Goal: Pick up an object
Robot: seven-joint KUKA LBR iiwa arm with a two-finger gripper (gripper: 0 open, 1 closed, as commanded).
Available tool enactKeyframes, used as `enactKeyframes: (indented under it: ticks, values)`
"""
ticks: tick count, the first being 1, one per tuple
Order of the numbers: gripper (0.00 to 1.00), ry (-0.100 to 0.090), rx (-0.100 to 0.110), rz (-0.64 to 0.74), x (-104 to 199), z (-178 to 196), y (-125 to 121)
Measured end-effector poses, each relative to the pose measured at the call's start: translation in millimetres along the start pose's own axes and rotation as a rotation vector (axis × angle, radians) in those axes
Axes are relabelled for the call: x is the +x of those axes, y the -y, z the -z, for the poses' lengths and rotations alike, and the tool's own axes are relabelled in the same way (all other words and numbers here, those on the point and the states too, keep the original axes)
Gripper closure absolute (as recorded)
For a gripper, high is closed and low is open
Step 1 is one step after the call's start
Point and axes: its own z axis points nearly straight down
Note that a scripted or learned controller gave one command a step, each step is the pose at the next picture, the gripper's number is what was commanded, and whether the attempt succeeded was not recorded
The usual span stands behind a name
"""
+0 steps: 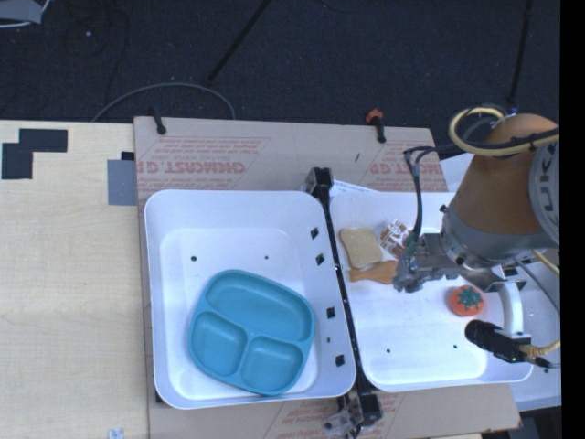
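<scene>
The arm reaches into the right bin (pixel 430 373) from three o'clock, orange band uppermost, with the gripper (pixel 409 277) low over the bin floor near its centre. Whether it is apart, together or clamped on anything cannot be told from this view; the wrist body hides the working end.

Candidate objects lie in the right bin. A tan slice-shaped piece (pixel 360 245) sits at about ten o'clock from the gripper, near but apart. An orange strip (pixel 375 273) lies at nine o'clock, just beside the gripper, possibly touching. A small patterned item (pixel 395 232) rests at eleven o'clock. A red-orange round piece with a green top (pixel 465 300) sits at four o'clock.

The left bin (pixel 174 218) holds a blue divided plate (pixel 249 329), well apart from the arm.

Judgement: approach appears complete; nothing is seen lifted. Grasp and lift remain outstanding.
</scene>
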Motion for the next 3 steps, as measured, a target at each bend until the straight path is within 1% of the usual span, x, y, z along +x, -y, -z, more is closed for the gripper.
enactKeyframes:
  ticks: [1,2,3]
  values:
    - [1.00,0.001,0.002,-0.002,49.4,4.8,16.4]
    - [1.00,0.002,0.000,-0.001,98.6,14.5,14.7]
    - [1.00,0.003,0.003,-0.003,146.3,2.1,18.8]
